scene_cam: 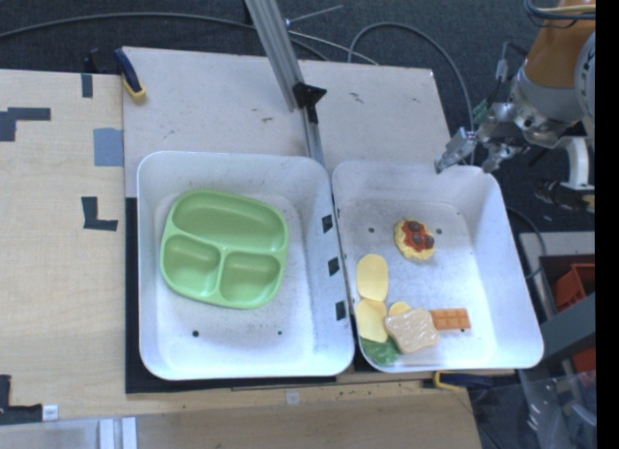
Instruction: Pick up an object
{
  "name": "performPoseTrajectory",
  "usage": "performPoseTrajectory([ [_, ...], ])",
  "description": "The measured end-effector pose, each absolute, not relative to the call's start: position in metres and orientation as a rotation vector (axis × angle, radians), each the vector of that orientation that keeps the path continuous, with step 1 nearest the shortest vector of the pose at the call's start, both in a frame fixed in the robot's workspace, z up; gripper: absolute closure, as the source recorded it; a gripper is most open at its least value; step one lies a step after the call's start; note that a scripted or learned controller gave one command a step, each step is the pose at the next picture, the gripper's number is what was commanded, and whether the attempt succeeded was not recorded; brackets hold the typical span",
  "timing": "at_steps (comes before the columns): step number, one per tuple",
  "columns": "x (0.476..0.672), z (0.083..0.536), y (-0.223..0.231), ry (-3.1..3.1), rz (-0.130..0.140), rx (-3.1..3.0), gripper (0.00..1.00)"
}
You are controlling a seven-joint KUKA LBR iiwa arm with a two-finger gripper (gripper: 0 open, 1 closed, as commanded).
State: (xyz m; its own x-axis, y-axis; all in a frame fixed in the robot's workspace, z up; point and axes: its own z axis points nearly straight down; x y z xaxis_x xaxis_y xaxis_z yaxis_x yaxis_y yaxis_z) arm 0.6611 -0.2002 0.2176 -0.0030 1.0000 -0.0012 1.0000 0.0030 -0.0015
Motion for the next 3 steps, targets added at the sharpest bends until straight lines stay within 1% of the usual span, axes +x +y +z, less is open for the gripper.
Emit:
performPoseTrajectory([
  [1, 0.661, 0.218, -0.2, -2.225, 0.004, -2.218, 0.0],
  [2, 0.663, 0.173, -0.204, -2.222, 0.007, -2.217, 0.0],
  [3, 0.66, 0.125, -0.195, -2.221, 0.007, -2.216, 0.0],
])
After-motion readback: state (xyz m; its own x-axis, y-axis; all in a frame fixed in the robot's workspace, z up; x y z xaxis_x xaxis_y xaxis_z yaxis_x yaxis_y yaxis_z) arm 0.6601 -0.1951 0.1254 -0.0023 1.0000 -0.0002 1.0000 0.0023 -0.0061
